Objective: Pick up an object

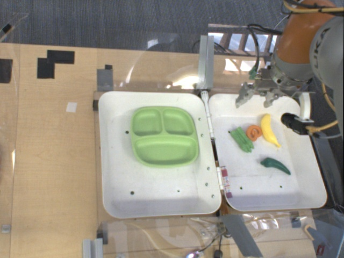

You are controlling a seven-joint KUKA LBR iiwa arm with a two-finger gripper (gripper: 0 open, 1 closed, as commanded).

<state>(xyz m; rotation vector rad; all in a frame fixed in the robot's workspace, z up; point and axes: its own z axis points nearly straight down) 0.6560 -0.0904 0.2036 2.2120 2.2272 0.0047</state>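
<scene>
Above the far edge of the right shallow white bin (pixel 306 198) we see the grey arm with its orange band (pixel 301 34) reaching in, and its gripper (pixel 257 97) hangs over the bin's back rim. Our fingers (pixel 242 97) are spread apart and released, with nothing between them.

Below the gripper, on the right bin's floor, we find four small toy foods. A yellow plastic banana (pixel 270 130) lies lengthwise near the middle, with a round orange piece (pixel 253 133) just beside it on its left, apparently touching. A light green bean-like pod (pixel 241 139) lies slanted just left of the orange piece. A dark green pepper-shaped piece (pixel 276 165) rests apart from the others, nearer the front of the bin.

Across the divider, the left shallow white bin (pixel 115 198) carries a light green plastic plate with three compartments (pixel 164 136), lying flat near its centre. Both bins sit on the pale wooden counter (pixel 48 144).
</scene>
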